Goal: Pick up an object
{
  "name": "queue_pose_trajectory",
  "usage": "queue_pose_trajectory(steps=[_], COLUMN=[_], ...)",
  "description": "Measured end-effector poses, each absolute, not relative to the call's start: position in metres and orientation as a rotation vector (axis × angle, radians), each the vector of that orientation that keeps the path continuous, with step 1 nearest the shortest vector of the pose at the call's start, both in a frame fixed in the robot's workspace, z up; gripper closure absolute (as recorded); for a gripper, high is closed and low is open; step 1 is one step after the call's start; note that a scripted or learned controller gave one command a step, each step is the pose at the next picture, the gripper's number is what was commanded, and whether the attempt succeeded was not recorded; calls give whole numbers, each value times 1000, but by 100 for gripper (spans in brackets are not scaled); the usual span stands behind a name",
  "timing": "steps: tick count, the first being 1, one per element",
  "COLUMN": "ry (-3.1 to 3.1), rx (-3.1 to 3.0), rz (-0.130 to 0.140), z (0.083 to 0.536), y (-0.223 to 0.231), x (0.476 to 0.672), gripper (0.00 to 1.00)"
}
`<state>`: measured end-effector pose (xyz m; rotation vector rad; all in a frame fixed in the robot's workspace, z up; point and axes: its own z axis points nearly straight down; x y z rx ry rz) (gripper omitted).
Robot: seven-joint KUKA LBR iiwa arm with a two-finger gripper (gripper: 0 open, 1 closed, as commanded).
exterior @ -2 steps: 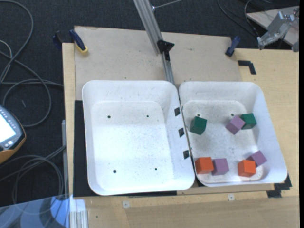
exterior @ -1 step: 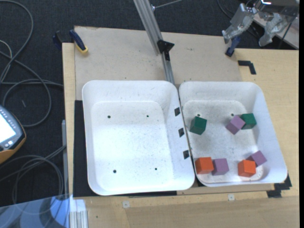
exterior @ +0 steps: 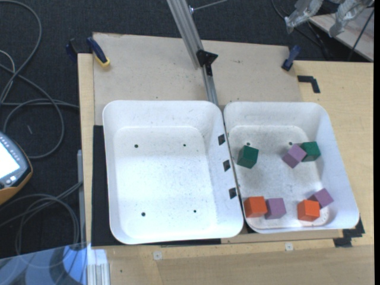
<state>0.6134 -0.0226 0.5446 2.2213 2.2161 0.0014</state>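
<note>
The gripper [exterior: 323, 12] sits at the upper right corner of the camera view, above the dark floor and well apart from both bins; its two pale metal fingers [exterior: 298, 13] are spread, with nothing between them. The things to pick all lie in the right bin [exterior: 333, 136]. A dark green cube [exterior: 248, 157] stands alone near that bin's left wall. Toward the far right, a purple cube [exterior: 294, 155] touches a second green cube [exterior: 311, 151]. Along the near edge, an orange cube [exterior: 256, 206] rests against another purple cube [exterior: 275, 208], and further right a second orange cube [exterior: 309, 210] sits just beside a small purple cube [exterior: 323, 197] in the corner. The left bin [exterior: 116, 159] lies alongside, its rim meeting the right bin's. Both bins rest on the wooden table [exterior: 148, 64], where a slanted metal rail [exterior: 185, 25] comes down to the gap between them. A blue clamp [exterior: 98, 51] grips the table's far left corner, and another blue clamp [exterior: 290, 58] sits at the far right.
</note>
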Motion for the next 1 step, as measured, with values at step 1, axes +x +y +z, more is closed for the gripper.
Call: queue_pose_trajectory(steps=[1], ry=[2217], rx=[2221], rz=[1], z=[550], y=[-39], x=[662], gripper=[0])
